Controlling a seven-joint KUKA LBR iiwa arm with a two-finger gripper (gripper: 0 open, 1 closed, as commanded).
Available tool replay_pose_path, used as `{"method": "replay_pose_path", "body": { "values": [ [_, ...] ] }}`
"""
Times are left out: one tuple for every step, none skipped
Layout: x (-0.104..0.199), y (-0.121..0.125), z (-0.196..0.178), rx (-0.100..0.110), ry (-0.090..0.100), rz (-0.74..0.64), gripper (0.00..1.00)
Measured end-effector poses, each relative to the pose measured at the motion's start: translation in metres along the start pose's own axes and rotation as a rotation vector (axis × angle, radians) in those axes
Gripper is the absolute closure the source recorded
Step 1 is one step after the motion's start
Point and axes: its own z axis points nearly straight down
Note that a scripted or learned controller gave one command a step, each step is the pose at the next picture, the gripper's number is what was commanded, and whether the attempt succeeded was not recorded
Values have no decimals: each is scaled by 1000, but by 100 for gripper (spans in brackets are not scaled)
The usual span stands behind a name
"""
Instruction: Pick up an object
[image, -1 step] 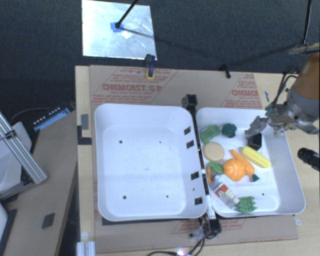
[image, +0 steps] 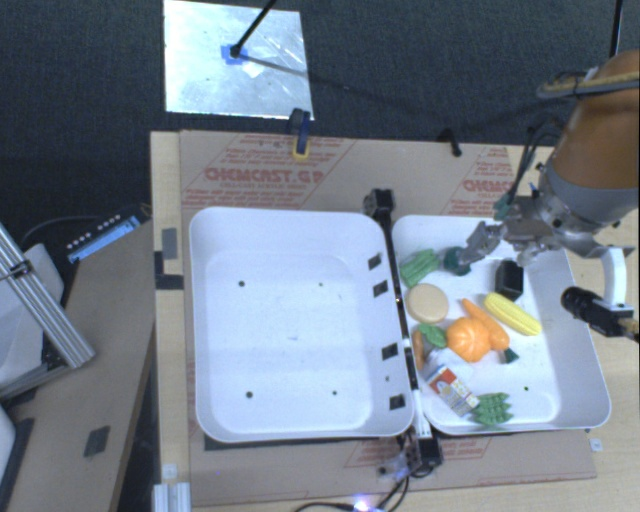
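The right bin (image: 570, 400) holds several toy foods. A green vegetable (image: 420, 266) lies at its upper left, with a beige round piece (image: 428, 302) below it. An orange pumpkin (image: 468, 338), a carrot (image: 483, 313) and a yellow corn cob (image: 513, 313) sit in the middle. A red and white packet (image: 452, 388) and a green leafy piece (image: 492, 408) lie near the front. A dark teal object (image: 457, 262) and a small black block (image: 509, 278) lie at the back. My gripper (image: 503, 250) hangs over the back of this bin, just above the black block and right of the teal object.
The left bin (image: 290, 320) stands beside the right one, and a black divider with clips (image: 392, 300) runs between them. The arm's orange band (image: 600, 120) and grey wrist fill the upper right. A black fitting (image: 590, 310) juts over the right bin's right rim.
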Motion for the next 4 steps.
{"method": "replay_pose_path", "body": {
  "values": [
    [69, 6, -30, 0, 0, -1, 0],
    [112, -15, 88, 16, 0, 3, 0],
    [112, -73, 92, 10, -1, 10, 0],
    [112, -69, 80, 2, -1, 9, 100]
  ]
}}
